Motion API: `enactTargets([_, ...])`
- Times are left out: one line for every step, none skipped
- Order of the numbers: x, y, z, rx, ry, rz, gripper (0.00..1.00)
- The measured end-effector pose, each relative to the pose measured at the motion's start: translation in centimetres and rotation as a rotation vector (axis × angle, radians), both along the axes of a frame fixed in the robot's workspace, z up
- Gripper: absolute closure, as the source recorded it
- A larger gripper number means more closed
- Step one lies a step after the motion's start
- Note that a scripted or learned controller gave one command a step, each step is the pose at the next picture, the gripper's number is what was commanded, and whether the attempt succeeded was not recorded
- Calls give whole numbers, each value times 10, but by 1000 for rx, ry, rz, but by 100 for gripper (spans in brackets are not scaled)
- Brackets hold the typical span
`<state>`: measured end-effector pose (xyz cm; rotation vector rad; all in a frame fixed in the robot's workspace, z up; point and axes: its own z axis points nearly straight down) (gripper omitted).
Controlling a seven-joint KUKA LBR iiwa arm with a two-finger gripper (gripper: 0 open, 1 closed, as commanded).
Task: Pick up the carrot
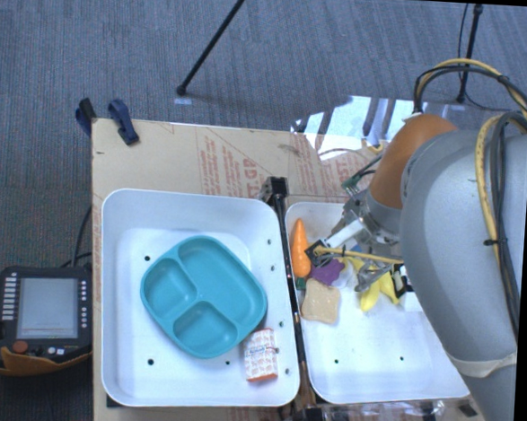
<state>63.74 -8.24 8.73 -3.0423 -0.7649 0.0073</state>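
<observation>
**Carrot against the right bin's left wall, gripper just beside it**

Carrot (300, 247) lay lengthwise along the left wall of the right bin (387, 376), toward its far corner, thick end nearer us. We saw the gripper (318, 251) low just beside it, at the carrot's right flank; whether its fingers were spread or pressed together we could not tell, and nothing showed between them. A purple piece (328, 272), a tan slice of bread (321, 302) and a yellow piece (377, 290) crowded close on the carrot's right. In the left bin (111, 329) sat a teal divided plate (204, 294) and a small carton (260, 354).

We judged the carrot a light, stiff, smooth toy, likely to slip or roll from a pinch. The surest hold looked to be across its thick middle, though the wall left little room for a finger on that side.
</observation>
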Motion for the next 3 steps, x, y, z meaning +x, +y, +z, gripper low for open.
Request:
enactTargets([0, 0, 0, 0, 0, 0, 0])
enactTargets([0, 0, 0, 0, 0, 0, 0])
enactTargets([0, 0, 0, 0, 0, 0, 0])
